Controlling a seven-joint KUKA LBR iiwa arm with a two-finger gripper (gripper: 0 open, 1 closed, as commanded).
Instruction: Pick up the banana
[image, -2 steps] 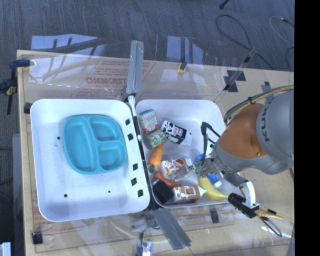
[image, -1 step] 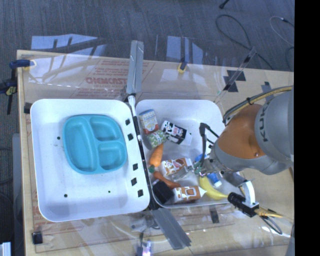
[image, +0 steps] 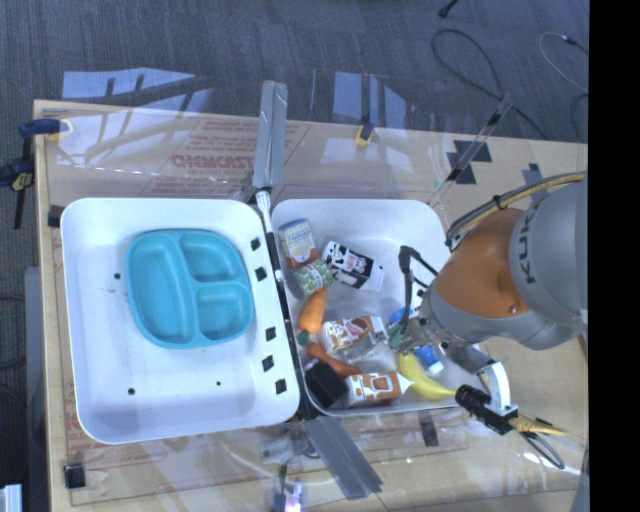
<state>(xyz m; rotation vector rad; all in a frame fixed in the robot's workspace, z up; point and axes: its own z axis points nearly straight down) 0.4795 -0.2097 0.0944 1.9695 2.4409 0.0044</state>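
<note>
At the near edge of the right bin (image: 370, 212), a small carton (image: 372, 388) is lying beside a black block (image: 323, 383), and the banana (image: 424, 378) is resting just to their right, against the bin's near right corner, its yellow body partly tucked under the arm's wrist. The gripper (image: 412, 335) is hanging over that corner, just above the banana; whether the jaws are apart or together cannot be told, since the wrist is covering them. A little farther in, a printed snack packet (image: 353, 334) is lying beside a carrot (image: 313, 311), with a second orange piece (image: 331, 360) lying just nearer than it. Beyond them, a green packet (image: 310, 277), a small can (image: 297, 241) and a black-and-white carton (image: 349, 264) are sitting toward the bin's far left. The arm (image: 520, 275), grey with an orange band, is reaching in from the right over the bin's rim. In the left bin (image: 90, 330), a blue divided tray (image: 190, 286) is sitting near the middle, well apart from the clutter. Both bins are standing side by side on the bench (image: 150, 140), where clear sheeting is catching reflections at the far side.
</note>
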